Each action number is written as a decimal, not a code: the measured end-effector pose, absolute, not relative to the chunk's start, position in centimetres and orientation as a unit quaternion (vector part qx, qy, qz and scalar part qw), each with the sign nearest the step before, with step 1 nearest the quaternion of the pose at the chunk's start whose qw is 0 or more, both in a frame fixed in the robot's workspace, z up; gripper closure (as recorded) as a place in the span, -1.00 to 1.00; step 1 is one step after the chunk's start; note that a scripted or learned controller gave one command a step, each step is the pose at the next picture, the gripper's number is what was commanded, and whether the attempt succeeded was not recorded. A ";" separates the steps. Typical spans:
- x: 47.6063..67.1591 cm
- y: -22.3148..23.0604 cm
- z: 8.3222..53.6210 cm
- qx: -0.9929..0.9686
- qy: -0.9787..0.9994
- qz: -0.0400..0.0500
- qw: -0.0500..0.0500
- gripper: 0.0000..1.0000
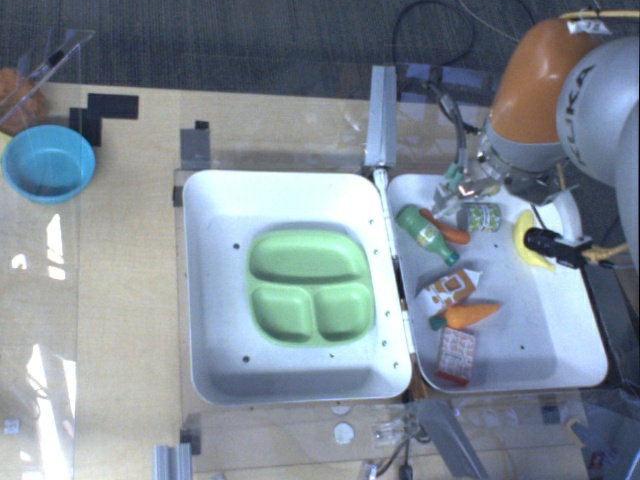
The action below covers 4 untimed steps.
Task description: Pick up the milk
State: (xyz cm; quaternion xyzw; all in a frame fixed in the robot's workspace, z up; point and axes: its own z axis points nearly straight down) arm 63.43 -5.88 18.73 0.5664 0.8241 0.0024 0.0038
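Camera view, and we start at the far left of the desk with a blue bowl sitting well clear of the action. Moving right, the left bin carries a green divided tray, three compartments, nothing to do with the job. Across the divider now into the right bin, and here is the crowd: a green bottle lying on a slant at the far left side, a small carton with a brown and white face that I take to be the milk near the middle, an orange carrot just beside it on the near side, and a red-patterned packet nearer still. A small round can sits up at the far side, a yellow banana at the right wall.

The end effector hangs over the far end of the right bin, just beside the can, and how wide its grasp stands I cannot tell from this angle. Nothing is visibly held.

Here is the relation that matters: the milk lies toward the near side from the end effector, slightly left, with the bottle between the two. The carton's long axis appears to run roughly left to right, tilted a little. My read: the arm must travel nearward past the bottle, then descend without catching the carrot touching close alongside.
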 end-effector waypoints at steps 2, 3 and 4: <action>54.1 -10.5 12.8 0.512 0.859 0.004 0.006 -1.00; 60.7 -15.6 12.6 0.476 0.879 0.005 0.013 -1.00; 66.7 -16.4 9.0 0.597 0.803 0.003 0.006 -1.00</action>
